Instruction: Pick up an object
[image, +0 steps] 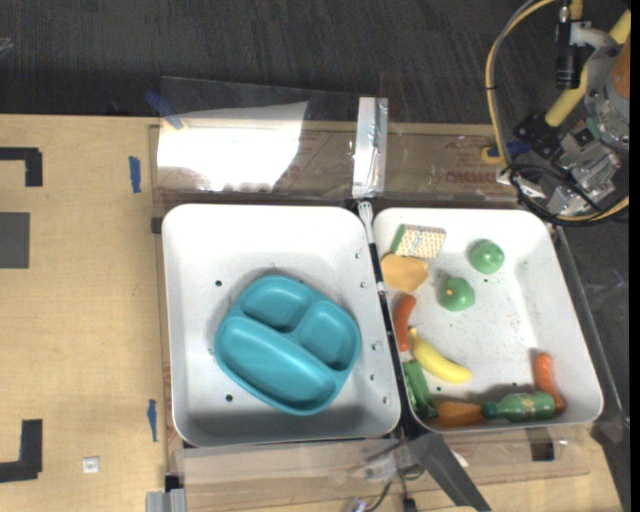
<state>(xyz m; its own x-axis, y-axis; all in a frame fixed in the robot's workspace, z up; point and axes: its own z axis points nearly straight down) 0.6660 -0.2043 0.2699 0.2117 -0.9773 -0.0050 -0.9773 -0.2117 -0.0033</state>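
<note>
From my station I saw the arm (600, 110) parked at the upper right corner, above the far rim of the right bin (575, 300), wrapped in yellow cables (500, 60). The tool (590, 175) sat among black wiring there, and I could not tell whether it was released or clenched.

The things to pick all lay in the right bin. Two green balls (487, 256) rested near the far side, well apart from the tool. A yellow banana (440, 362) lay near the middle, just beside an orange carrot (402, 320) along the left wall. A pale orange piece (404, 271) touched a small patterned box (419, 241) at the far left corner. A green bottle (520, 405) lay along the near wall.

The left bin (200, 240) held a blue divided tray (288, 343), tilted a little. Both bins stood on the desk (80, 330)
</note>
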